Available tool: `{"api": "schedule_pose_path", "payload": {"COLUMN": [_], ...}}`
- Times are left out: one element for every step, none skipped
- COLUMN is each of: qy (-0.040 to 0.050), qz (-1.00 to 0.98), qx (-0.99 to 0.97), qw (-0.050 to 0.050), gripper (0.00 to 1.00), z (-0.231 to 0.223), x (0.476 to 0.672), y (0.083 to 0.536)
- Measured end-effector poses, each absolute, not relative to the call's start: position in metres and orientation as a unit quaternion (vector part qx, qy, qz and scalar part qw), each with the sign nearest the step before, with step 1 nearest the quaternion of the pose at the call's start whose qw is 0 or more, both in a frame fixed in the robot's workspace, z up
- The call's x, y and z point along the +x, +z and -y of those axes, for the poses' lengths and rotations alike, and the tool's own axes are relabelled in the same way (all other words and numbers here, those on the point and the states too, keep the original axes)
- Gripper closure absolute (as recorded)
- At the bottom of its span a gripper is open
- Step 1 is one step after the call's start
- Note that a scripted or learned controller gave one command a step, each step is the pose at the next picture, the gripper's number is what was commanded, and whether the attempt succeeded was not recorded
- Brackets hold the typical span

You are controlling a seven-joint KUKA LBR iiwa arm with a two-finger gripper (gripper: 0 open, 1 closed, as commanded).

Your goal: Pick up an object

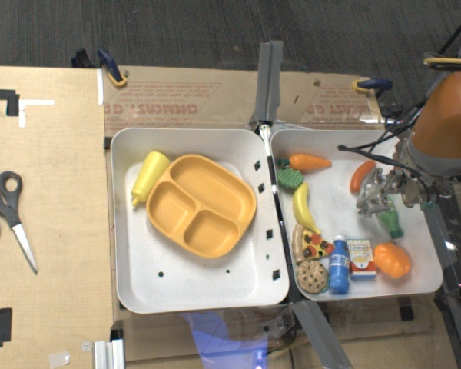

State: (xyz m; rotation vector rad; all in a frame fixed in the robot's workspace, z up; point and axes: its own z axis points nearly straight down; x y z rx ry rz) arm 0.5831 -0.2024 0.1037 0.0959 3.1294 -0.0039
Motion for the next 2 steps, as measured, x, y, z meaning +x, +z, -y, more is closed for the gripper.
{"api": "schedule_pose_path", "payload": {"qy": [-0.0011, -0.0003], "qz": [-1.0, -0.996], "qx": [0.031, 0.085], "qw": [0.005, 0.002], "gripper": [0.0, 0.0], "z": [0.202, 0.207], "x": [0.583, 0.644], "y": [0.104, 0.094]}}
